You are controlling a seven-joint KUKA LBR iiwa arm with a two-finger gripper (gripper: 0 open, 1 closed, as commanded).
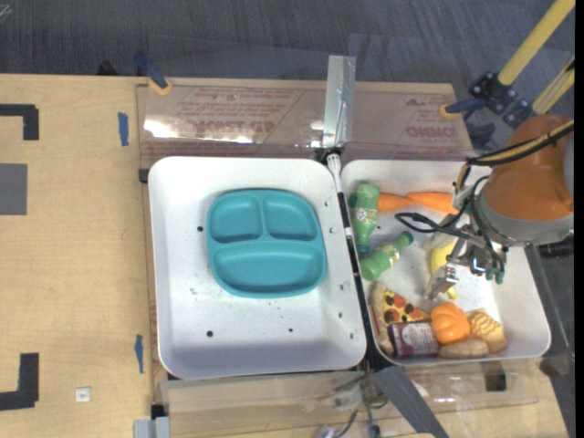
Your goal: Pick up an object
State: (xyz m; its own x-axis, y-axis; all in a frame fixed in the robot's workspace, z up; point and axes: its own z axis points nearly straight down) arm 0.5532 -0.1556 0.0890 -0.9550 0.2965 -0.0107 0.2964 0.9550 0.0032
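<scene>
The right bin (537,318) holds several toy foods. A carrot (420,202) lies at the back beside a green bottle (366,210), and a second green piece (381,259) lies below them. A yellow piece (439,257) sits mid-bin. Along the front lie a pizza slice (398,307), a purple can (412,338), an orange pumpkin-like toy (449,322) and a bread roll (484,328). My gripper (449,279) hangs low in this bin, right beside the yellow piece and just above the orange toy. I see nothing clearly held in it.
The left bin (182,272) carries a teal divided plate (265,242) at its middle. A raised divider wall (345,245) separates the two bins. The arm's orange band (529,185) looms over the right bin's right side.
</scene>
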